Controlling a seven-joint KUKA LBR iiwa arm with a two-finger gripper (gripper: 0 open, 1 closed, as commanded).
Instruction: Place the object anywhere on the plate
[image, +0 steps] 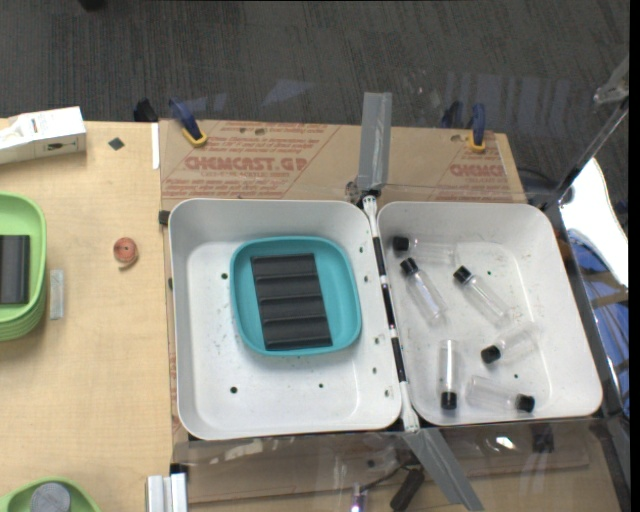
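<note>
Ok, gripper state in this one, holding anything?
Gripper: cannot be told from this view. The clear vials lie loose in the right bin; the teal plate in the left bin carries a dark ridged block.

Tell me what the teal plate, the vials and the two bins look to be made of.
Teal plate: likely matte plastic, given its even colour and soft rounded rim; its dark ribbed insert may be rubber or foam.
Vials: clear glass or plastic, see-through with black caps.
Left bin and right bin: probably moulded white plastic, smooth with faint sheen and scuffs.
</note>
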